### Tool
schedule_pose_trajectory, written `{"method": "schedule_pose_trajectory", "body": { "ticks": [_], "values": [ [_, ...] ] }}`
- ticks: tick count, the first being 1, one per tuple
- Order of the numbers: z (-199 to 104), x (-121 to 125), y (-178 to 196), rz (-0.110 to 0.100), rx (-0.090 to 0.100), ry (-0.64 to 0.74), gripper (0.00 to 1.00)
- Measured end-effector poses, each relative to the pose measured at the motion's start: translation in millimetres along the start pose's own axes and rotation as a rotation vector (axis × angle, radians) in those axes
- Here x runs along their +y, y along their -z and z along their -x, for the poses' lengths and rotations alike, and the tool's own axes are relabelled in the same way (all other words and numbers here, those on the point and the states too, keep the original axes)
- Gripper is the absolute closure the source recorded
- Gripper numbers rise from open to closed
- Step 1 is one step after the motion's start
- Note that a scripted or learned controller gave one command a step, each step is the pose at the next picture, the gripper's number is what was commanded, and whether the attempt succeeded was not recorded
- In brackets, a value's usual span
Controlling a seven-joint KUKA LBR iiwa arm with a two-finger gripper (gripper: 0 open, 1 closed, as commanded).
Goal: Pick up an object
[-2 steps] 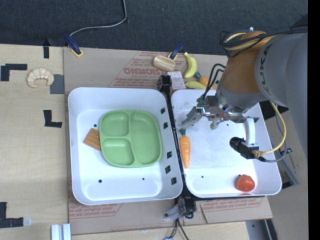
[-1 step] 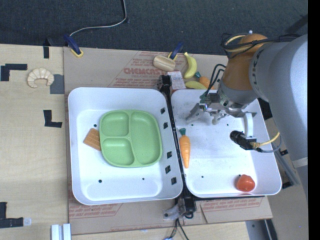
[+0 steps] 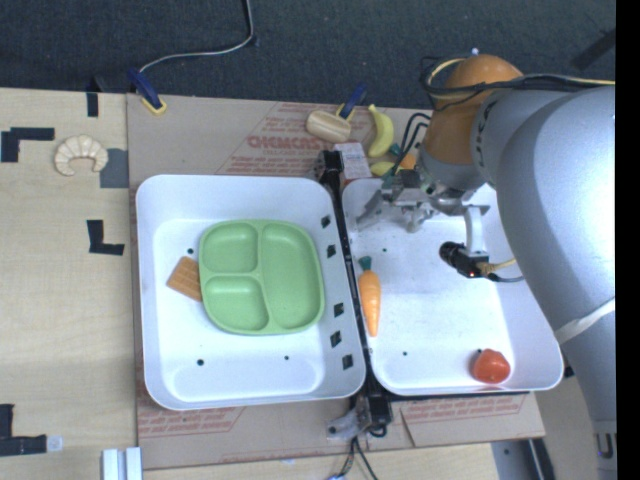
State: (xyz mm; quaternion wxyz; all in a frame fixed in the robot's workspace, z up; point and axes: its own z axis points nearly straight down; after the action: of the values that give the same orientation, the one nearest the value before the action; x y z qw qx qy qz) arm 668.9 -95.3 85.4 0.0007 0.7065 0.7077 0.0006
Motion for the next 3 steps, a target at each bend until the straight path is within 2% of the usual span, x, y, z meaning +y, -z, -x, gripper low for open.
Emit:
{"method": "schedule_pose_trajectory", "body": {
  "ticks": [1,2,3],
  "values": [
    [-58,-48,100,-0.001,0.001,0.001,0.00],
    [-44,-92,99,-0.003,-0.001,-0.001,0.00],
    [-2,-88,1,0.000,-0.001,-0.001,0.00]
  ]
}}
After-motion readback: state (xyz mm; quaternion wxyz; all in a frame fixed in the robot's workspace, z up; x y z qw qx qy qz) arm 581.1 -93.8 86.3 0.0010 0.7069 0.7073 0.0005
